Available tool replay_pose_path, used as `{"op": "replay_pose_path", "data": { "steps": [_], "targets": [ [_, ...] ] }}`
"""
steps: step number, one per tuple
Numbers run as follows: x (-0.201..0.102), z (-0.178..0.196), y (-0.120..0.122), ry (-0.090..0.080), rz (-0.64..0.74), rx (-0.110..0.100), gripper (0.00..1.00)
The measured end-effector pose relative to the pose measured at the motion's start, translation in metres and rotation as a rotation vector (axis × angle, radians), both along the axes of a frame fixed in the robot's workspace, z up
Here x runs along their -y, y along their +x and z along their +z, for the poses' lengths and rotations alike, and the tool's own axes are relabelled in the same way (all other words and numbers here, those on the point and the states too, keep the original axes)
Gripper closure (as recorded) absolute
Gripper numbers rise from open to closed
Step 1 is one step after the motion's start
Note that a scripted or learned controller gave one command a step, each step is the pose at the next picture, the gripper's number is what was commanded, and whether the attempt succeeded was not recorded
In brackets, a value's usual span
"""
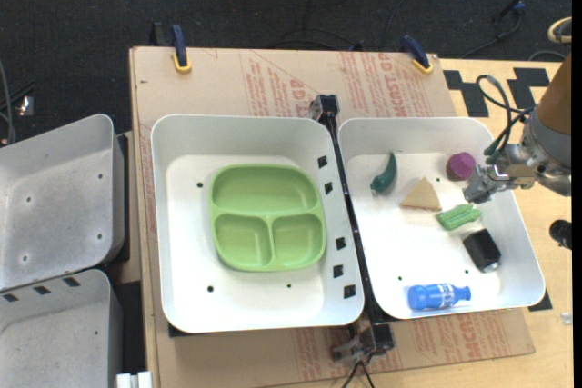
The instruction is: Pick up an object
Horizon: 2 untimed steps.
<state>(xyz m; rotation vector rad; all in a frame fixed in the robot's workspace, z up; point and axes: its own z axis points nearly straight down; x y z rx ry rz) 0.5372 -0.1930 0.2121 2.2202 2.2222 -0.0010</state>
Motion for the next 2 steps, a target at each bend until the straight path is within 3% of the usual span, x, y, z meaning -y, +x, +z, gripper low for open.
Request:
{"op": "replay_pose_path", "data": {
  "steps": [2],
  "targets": [
    [-0.108, -0.011, 0.007, 0.002, 0.006, -0.001, 1.0]
  ]
}}
